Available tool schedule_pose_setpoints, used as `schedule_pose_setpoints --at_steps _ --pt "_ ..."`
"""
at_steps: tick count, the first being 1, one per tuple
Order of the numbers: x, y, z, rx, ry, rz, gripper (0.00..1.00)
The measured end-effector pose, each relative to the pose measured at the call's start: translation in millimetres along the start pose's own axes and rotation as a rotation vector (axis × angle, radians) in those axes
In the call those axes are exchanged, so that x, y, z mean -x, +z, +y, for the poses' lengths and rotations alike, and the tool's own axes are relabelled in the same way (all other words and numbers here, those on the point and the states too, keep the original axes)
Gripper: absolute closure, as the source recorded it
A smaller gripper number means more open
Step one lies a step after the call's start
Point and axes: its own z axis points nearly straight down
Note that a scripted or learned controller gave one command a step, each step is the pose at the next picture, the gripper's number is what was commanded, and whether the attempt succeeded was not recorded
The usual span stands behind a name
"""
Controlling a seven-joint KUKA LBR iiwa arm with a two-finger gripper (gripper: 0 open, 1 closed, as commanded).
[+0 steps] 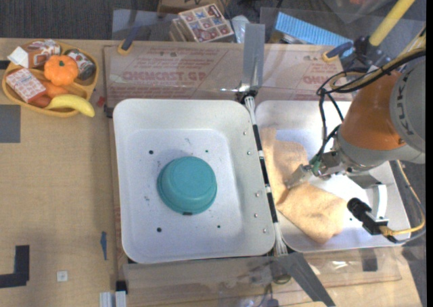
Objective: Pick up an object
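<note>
Cloth [312, 212], tan and crumpled, lies in the right bin [270, 117], spreading from the bin's centre toward 6 o'clock, with a paler fold running up toward 11 o'clock. Pincer [302, 174] hangs low over the upper left part of the cloth; whether it touches the fabric cannot be told, and whether it is apart or together cannot be told either. Nothing is visibly held. Arm [379, 120], grey with an orange band, enters from 3 o'clock and covers the bin's right half. Black cables loop over the wrist.

Left bin [135, 123] holds a teal bowl [187, 184], upside down, near its centre and well apart from the cloth. On the surface [54, 204] at 10 o'clock sits a yellow tray [13, 90] carrying a toy pumpkin [61, 70], a banana [72, 103] and small boxes.
</note>
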Motion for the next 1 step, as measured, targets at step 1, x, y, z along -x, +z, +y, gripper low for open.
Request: schedule_pose_setpoints --at_steps 1 --pt "5.9 0.8 86.0 0.002 -0.030 -0.003 0.00"
